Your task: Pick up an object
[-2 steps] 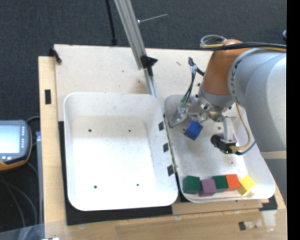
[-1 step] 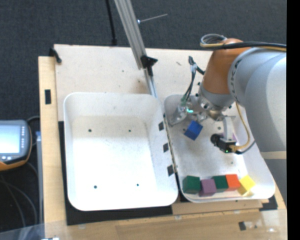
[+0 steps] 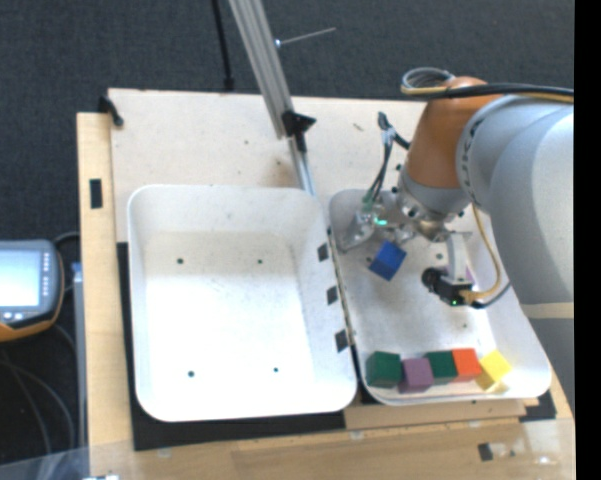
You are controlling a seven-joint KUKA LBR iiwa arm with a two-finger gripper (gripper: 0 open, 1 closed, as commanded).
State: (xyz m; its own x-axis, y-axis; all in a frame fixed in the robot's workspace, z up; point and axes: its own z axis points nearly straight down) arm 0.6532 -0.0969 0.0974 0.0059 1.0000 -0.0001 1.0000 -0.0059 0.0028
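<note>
Over the right bin, a blue block hangs beneath the gripper.

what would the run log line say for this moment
claw: over right bin | blue block: just below claw, grasp unclear | five blocks: along near wall

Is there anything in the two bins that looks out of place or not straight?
One thing stands out: the blue block in the right bin, just below the gripper, sits tilted and apart from the others. The green, purple, dark green, orange and yellow blocks form a row along the near wall.
</note>
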